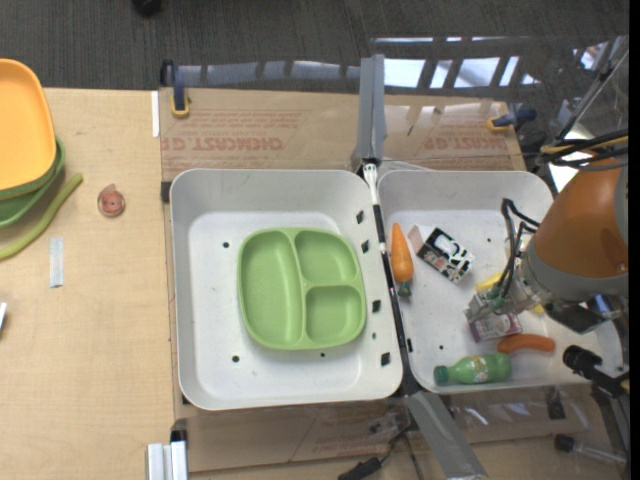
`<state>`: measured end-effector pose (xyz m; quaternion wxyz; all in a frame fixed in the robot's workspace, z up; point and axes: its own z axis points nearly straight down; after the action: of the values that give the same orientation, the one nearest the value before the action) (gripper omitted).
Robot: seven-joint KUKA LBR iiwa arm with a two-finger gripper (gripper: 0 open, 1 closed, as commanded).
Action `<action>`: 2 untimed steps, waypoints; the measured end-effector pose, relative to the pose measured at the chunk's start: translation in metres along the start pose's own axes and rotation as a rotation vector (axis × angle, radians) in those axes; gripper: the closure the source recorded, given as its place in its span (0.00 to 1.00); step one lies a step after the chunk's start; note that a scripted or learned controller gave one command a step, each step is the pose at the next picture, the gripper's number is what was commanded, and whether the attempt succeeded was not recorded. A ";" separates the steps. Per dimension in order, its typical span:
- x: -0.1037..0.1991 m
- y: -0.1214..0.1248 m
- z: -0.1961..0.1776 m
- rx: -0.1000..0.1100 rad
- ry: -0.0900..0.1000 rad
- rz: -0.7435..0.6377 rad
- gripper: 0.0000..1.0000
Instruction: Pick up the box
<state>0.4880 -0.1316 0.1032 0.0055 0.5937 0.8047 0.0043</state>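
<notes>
From the camera view I log two white bins side by side on the bench (90,368): the left bin (200,298) carries a green divided plate (300,288), three compartments, lying flat near the middle. The right bin (440,198) carries, from its left wall inward, an orange carrot (401,255) standing lengthwise just beside the divider; the box (446,254), small, black and white, lying tilted in the upper middle of the bin, just right of the carrot and apart from it; a green bottle (473,370) on its side near the front wall; and an orange-red sausage-shaped item (526,344) just above and right of the bottle. I see the arm (590,228), grey with its orange band, reaching in from the right over the right bin's right half. The pincer (497,318) sits low in the bin, below and right of the box and well clear of it, just above the orange-red item; there is a pale, pinkish clutter and a bit of yellow around its tip, but I cannot tell what that is, nor whether the pincer stands open or closed. The box lies free on the bin floor. Off to the left on the bench I list a stack of orange and green plates (25,158), a small pink round object (111,202), and a small pale strip (56,263).
</notes>
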 end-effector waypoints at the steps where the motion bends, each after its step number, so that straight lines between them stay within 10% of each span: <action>1: -0.014 -0.006 0.004 -0.006 0.002 -0.022 1.00; 2: 0.059 0.018 -0.085 0.018 0.006 -0.065 1.00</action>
<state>0.4869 -0.0702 0.1881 -0.0020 0.5672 0.8236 -0.0015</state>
